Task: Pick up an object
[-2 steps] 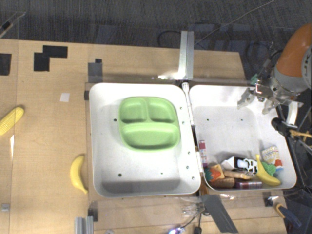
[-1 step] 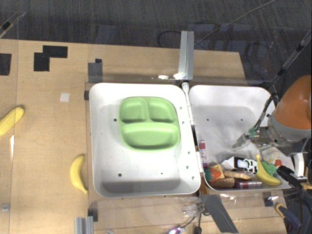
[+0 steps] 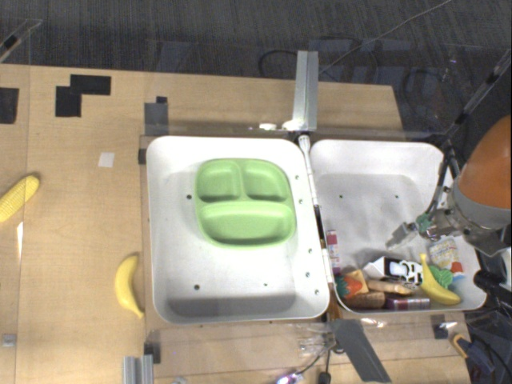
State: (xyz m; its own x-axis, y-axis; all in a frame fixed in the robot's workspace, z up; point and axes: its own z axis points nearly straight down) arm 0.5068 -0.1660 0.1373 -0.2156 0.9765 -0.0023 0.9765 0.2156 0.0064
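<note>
Right bin (image 3: 376, 174): small objects heaped along its near wall. Banana (image 3: 438, 285), yellow, lies in the near right corner, just below and near the gripper (image 3: 424, 229); long axis runs from upper left down to lower right, curved. Beside it to the left: black-and-white item (image 3: 402, 269), brown piece (image 3: 366, 299). Gripper: hangs above the heap, nothing seen between its fingers; whether spread or closed, cannot tell. Arm (image 3: 488, 178): enters from the right edge, orange band uppermost, wrist angled down and leftward into the bin. Left bin (image 3: 160, 238): green divided plate (image 3: 243, 200), centred
</note>
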